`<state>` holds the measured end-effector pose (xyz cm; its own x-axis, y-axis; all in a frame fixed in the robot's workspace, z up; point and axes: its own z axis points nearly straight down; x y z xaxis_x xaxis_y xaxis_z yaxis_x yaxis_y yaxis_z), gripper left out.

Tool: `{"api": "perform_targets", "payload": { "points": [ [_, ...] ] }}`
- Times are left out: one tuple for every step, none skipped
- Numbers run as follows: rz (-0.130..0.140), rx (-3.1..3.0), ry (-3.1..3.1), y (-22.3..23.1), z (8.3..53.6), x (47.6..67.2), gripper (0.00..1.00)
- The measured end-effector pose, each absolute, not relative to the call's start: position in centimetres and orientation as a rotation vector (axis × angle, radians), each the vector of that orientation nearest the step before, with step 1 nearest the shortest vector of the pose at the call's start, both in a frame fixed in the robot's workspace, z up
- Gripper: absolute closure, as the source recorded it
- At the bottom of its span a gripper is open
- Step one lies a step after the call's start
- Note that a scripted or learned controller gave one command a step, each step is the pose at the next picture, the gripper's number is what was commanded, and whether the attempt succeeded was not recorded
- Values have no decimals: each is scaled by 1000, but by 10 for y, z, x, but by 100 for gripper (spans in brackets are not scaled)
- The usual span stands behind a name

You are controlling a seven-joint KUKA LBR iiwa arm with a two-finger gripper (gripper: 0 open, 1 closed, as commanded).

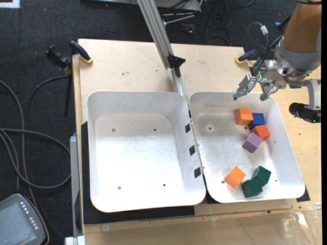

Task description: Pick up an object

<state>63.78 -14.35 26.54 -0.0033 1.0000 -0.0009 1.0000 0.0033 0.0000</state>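
My gripper (254, 90) hangs open above the far edge of the right bin (214, 106), with nothing between its two fingers. Just below it lies a cluster of blocks: an orange block (243, 116), a blue block (257, 119), a second orange-red block (262, 131) and a purple block (252, 142). Near the bin's front edge sit another orange block (235, 177) and two dark green blocks (262, 174) (252, 187). The orange-banded wrist (302, 24) rises at the upper right.
The left bin (102, 106) stands beside the right one, sharing a middle wall. A slanted metal rail (156, 27) crosses the bench's far side. Clamps (82, 52) (245, 56) sit at the bench's far corners. Cables lie on the floor at left.
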Motion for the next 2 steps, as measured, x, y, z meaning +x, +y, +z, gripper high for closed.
{"api": "perform_targets", "payload": {
  "points": [
    [-6,2220,2229,-139,203,642,0],
    [-7,2224,2226,-138,138,642,0]
  ]
}}
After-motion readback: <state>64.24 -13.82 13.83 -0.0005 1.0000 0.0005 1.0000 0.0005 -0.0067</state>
